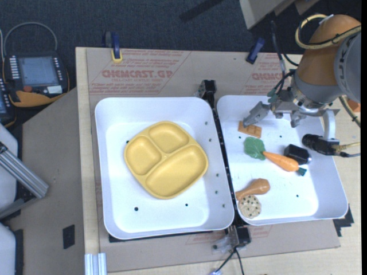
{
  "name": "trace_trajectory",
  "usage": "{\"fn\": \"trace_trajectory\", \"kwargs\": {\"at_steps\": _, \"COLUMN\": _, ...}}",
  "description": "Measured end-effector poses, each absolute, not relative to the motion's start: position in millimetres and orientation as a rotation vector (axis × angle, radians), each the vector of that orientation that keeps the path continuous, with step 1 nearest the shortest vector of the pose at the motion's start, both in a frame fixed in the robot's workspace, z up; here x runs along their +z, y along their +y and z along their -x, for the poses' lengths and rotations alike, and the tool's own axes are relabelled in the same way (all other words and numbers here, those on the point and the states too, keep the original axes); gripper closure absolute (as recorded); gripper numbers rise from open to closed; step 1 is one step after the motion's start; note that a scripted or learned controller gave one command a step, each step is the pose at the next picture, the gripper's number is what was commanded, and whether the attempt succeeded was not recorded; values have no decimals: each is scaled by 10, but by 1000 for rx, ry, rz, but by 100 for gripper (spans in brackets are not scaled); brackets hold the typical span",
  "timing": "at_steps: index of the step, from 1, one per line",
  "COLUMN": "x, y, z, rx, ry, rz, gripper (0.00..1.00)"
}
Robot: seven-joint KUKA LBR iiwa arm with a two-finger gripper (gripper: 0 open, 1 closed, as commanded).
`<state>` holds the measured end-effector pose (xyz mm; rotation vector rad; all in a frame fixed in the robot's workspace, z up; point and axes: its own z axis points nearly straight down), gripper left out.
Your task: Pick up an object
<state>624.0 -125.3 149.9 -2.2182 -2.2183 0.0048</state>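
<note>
Tool [274, 118], parted wide (nothing gripped). Hangs over the far end of the right bin [327, 199]. Just beside it, a tan cracker [250, 130]; nearer the camera, a green vegetable [254, 148] touching a carrot [281, 160], then a drumstick [255, 187] against a cookie [250, 206]. In the left bin [109, 171], a yellow divided plate [166, 159].

Hand [273, 118] open, empty, facing down.
</note>
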Motion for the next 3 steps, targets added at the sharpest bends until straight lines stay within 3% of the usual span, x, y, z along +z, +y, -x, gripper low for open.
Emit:
{"fn": "trace_trajectory", "kwargs": {"at_steps": 1, "x": 1069, "y": -1203, "z": -6223, "rx": 4, "ry": -2219, "rz": 2218, "gripper": 0}}
{"fn": "trace_trajectory", "kwargs": {"at_steps": 2, "x": 1197, "y": -1206, "z": -6234, "rx": -1, "ry": -2221, "rz": 2222, "gripper": 100}}
{"fn": "trace_trajectory", "kwargs": {"at_steps": 3, "x": 1800, "y": -1245, "z": -6297, "rx": -3, "ry": -2225, "rz": 2224, "gripper": 100}}
